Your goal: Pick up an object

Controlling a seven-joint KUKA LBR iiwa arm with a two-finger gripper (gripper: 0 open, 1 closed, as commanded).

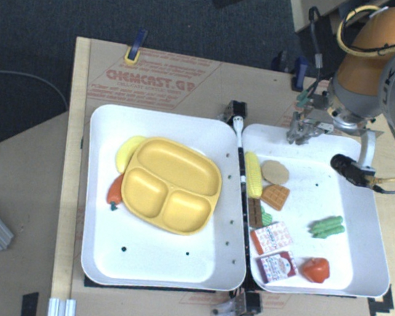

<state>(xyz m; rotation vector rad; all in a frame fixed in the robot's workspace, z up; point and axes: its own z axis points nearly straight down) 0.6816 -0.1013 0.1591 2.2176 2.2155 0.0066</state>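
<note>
Left bin (99, 176): 1 yellow tray (171, 185), 1 banana (128, 152), 1 pepper (115, 191). Right bin (373, 239): 1 corn (253, 174), cookie (275, 173), waffle (275, 197), 2 packets (273, 251), beans (327, 227), tomato (315, 269). Gripper (300, 134) over bin's far-left corner, grasp state: cannot tell.

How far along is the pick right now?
Nothing looks picked yet. The gripper sits over the right bin's far-left corner with no item visible between its fingers. The corn cob, waffle, green beans and tomato all lie in the bin. Grasp and lift remain.
</note>
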